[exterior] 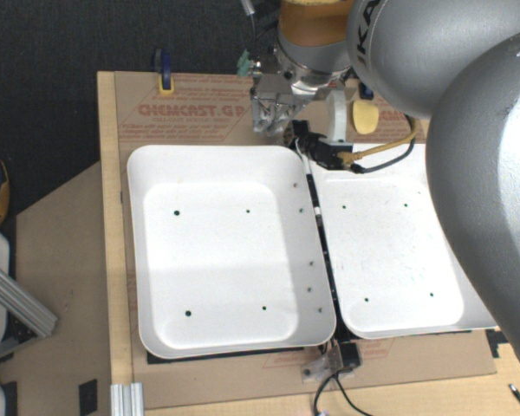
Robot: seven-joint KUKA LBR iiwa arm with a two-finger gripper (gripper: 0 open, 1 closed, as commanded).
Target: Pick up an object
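Left bin (147, 232), 9 o'clock: smooth white plastic, slight sheen. Right bin (390, 310), 3 o'clock: same, faintly speckled. Bench board (199, 111), 12 o'clock: matt brown, cardboard-like, red print. Arm (468, 68), 2 o'clock: smooth satin grey casing. Gripper (273, 115): bare metal.

White bins (217, 167) — grey, orange-banded arm (451, 50)

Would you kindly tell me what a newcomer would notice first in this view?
The huge grey arm fills the right side, its orange band at the top. Its claw hangs beyond the far edge of the bins, above the brown board. Below lie two white bins, left and right.
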